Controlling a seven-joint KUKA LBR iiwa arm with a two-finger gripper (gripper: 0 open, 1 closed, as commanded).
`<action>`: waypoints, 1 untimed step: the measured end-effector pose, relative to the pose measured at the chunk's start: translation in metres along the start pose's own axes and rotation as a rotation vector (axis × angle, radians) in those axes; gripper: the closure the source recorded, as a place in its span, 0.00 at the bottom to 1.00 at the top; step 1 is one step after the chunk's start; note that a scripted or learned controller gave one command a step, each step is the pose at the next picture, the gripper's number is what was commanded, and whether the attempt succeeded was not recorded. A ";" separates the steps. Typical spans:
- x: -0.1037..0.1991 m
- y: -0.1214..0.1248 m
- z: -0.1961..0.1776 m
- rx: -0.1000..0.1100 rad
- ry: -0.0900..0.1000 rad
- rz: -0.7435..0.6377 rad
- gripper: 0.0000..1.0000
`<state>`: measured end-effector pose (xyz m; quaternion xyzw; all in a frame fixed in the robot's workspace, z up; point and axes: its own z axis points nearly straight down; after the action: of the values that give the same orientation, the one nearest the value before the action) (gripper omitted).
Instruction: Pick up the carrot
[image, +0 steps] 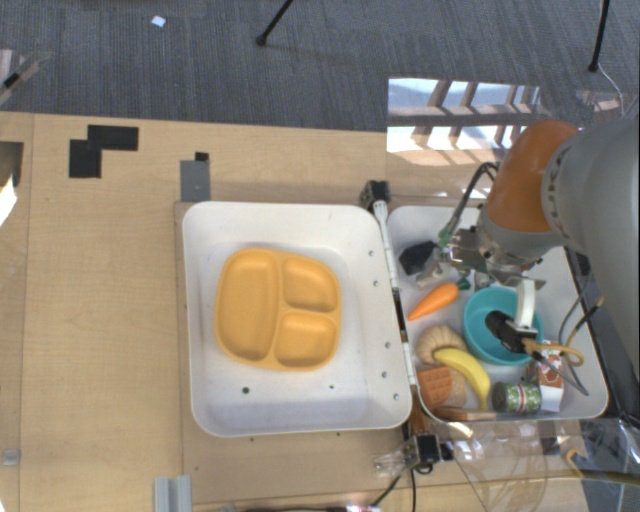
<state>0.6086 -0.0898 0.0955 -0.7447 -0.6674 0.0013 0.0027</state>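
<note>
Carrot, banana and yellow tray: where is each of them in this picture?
carrot (434, 299), camera view, middle of its orange body.
banana (466, 369), camera view, middle of its curve.
yellow tray (278, 307), camera view, the ridge between its compartments.

No legible text, numbers or brand marks anywhere. The small can (519, 398) in the right bin (597, 392) carries a green label — print too small to read. The carton (549, 374) beside it shows red-and-white packaging — lettering blurred, not decipherable.
</note>
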 end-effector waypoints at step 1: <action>-0.012 -0.031 0.007 -0.031 0.000 0.167 0.00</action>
<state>0.5767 -0.0983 0.0890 -0.7977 -0.6029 -0.0089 -0.0089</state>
